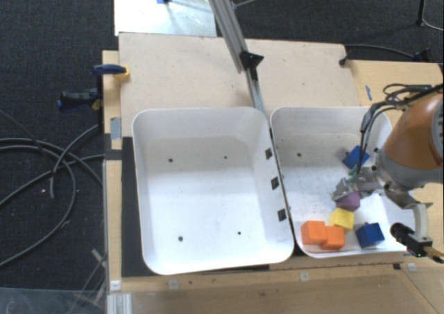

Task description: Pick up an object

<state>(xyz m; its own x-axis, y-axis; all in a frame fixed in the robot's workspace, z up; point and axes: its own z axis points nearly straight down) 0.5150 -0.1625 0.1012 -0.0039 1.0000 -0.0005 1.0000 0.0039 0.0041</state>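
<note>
1. Left of the right bin, off the bench [208, 70], black cables [41, 167] loop over dark carpet, and a blue and yellow clamp [111, 70] grips the bench's left edge.
2. The left bin [149, 132] sits just beside the right bin, their walls touching along the middle seam.
3. A slanted metal pole [225, 11] runs down from the top of the view toward that seam, ending at the right bin's upper left corner.
4. The right bin [305, 125] holds all the loose objects, gathered in its lower right part.
5. An orange block [322, 233] lies by the right bin's front wall, left of the other objects.
6. A yellow block [341, 218] sits just right of the orange block, touching or nearly touching it.
7. A purple object [349, 201] lies just above the yellow block, under the gripper [349, 188].
8. The fingers [343, 190] point down at the purple object; whether they are spread or pinching it cannot be told.
9. One blue block [356, 157] lies above the gripper near the right bin's middle right, and a second blue block [370, 234] sits by the front wall, right of the yellow block.
10. The arm [416, 146], orange banded, reaches over the right bin's right side.
</note>
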